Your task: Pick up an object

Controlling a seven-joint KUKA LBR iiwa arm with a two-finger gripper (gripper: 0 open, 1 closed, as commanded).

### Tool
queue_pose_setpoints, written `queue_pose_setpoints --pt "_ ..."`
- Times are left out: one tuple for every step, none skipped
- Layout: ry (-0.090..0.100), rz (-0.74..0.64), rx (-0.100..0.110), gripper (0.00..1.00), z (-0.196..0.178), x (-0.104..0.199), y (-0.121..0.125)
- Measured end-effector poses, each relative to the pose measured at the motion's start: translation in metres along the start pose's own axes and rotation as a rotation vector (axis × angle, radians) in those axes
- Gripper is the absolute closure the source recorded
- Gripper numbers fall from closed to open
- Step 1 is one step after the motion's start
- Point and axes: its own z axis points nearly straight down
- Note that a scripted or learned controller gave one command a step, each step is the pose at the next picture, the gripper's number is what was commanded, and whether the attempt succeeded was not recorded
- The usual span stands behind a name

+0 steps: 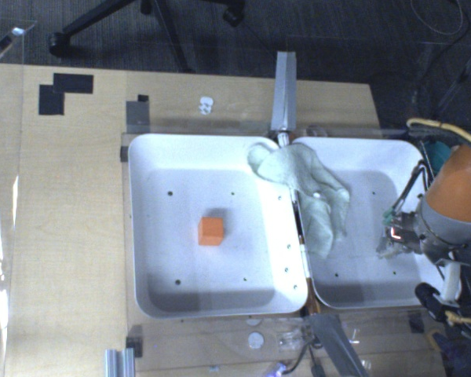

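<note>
- Orange cube [211, 231] is sitting mid-floor in the left bin [153, 293], untouched.
- Fingers [393, 240]: I cannot tell their state; they are hovering by the right bin's [361, 298] right edge.
- Pale cloth [310, 192] is draping over the shared rim; crossing it high seems wise.

The arm [455, 195] is cut off by the right edge, and its bulk hides the gripper's fingers. The pale cloth [306, 191] covers part of the divider between the bins.
</note>
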Motion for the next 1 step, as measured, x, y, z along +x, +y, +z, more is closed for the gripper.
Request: queue_pose_setpoints --pt "-0.001 0.255 -0.002 1.00 -0.0862 0.0249 0.0068"
